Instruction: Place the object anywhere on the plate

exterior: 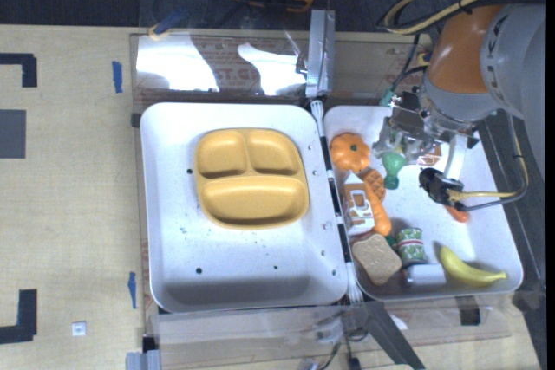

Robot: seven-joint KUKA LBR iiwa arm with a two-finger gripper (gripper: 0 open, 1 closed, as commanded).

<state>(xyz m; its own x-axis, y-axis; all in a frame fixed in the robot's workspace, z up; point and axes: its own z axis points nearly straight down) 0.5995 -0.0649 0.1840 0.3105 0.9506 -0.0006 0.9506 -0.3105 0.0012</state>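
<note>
One glossy three-compartment yellow plate (251, 178), curved banana (468, 267)

On my table (69, 186) two bins sit side by side. The left bin (173, 273) holds the plate (251, 178), lying toward its far side. The right bin (499, 247) holds a pumpkin (349, 152) at its far left, a carton (357, 205) just nearer, then bread (375, 258), a can (409, 245) right of the bread, and a banana (468, 266) at the near right.
</note>
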